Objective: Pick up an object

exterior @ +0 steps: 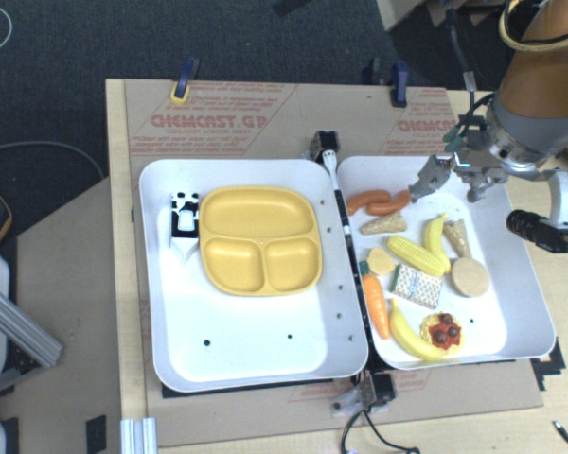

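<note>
Two spread fingers (pixel 450 180) hang empty above the sausage (pixel 379 200), toy foods (pixel 418 285) crowding below.

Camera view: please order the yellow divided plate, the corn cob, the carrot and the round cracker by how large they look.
1. Yellow divided plate, by far the largest.
2. Carrot and corn cob: they look about equally long, so I do not rank them.
3. Round cracker, the smallest.
</note>
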### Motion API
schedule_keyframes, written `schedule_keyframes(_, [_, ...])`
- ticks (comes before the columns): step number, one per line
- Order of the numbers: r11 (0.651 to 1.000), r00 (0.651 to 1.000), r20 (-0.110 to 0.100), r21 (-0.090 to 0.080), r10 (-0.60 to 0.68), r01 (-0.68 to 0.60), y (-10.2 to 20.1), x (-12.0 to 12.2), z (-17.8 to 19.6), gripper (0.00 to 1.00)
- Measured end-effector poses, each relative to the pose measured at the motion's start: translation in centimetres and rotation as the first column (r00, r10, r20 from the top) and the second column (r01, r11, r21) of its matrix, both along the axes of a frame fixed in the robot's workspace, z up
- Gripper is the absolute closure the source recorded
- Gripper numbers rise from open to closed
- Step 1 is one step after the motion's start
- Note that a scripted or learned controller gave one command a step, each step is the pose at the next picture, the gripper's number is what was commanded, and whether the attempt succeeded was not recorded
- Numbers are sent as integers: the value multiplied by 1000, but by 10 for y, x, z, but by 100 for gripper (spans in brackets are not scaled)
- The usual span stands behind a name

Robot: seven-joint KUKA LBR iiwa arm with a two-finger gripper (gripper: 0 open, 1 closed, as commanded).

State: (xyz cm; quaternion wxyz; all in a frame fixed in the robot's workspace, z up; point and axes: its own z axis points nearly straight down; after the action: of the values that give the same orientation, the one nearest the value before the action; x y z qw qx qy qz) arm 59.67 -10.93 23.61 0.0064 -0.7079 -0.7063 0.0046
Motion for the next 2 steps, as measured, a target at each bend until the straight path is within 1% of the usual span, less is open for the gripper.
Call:
schedule_keyframes(1, [1000,1000,14,-2,3,-3,0,2,8,0])
schedule_keyframes(2, [1000,1000,7,-1,1,-1,0,-3,-55,0])
